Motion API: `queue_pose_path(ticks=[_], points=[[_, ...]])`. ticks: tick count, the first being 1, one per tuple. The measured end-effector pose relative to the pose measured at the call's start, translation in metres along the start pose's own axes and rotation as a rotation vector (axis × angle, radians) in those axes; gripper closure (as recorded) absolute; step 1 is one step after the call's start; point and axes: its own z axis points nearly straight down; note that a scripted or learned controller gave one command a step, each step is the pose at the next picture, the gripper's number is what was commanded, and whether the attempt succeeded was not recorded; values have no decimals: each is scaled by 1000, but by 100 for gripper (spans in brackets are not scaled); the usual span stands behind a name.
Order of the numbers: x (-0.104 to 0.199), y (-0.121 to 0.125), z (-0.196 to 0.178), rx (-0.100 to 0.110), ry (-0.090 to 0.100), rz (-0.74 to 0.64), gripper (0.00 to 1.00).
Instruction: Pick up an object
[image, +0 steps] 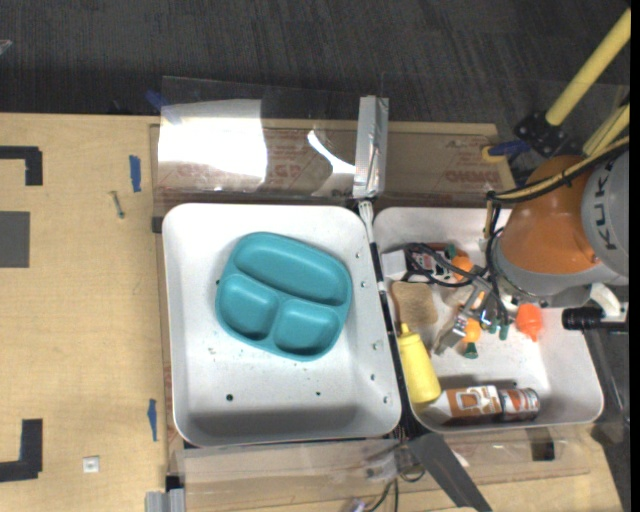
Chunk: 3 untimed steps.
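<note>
We see the gripper (470, 325) low in the right bin (585, 400), among clutter at right of centre; we cannot tell its state. Yellow bottle (417, 366) lies just left of it, brown bottle (492, 401) below. Teal divided plate (284, 294) sits in the left bin (190, 380).

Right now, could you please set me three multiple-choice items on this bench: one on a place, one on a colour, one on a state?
1. Where does the divided tray lie?
A. left bin
B. right bin
C. on the bench

2. What colour is the squeeze bottle?
A. red
B. yellow
C. green

3. How does the brown bottle rest?
A. upright
B. on its side
C. leaning on the arm

Key: 1 A, it sits inside the left bin. 2 B, body and cap are yellow. 3 B, it lies flat along the right bin's near wall.
</note>
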Motion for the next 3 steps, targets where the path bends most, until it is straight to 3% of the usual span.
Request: queue_pose_path(ticks=[1,2,3], points=[[32,-11,-1,0,-1,93,0],[-83,16,2,5,15,-15,0],[-44,-20,1,4,3,20,0]])
